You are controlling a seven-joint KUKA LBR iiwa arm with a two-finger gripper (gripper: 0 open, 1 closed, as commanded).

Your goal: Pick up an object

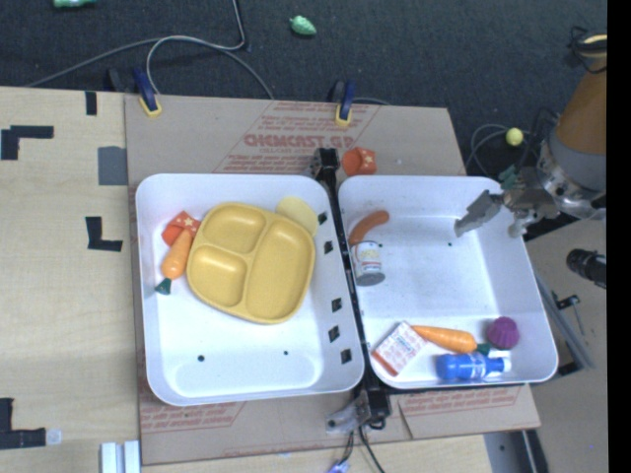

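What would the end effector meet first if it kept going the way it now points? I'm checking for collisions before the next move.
The end effector points leftward over the right bin, above bare floor. Straight on, the hot dog and the small can by the divider look nearest, though height is unclear from this single slanted view.

The yellow divided tray hides most of a pale yellow thing behind it and part of the orange carrot at its left.
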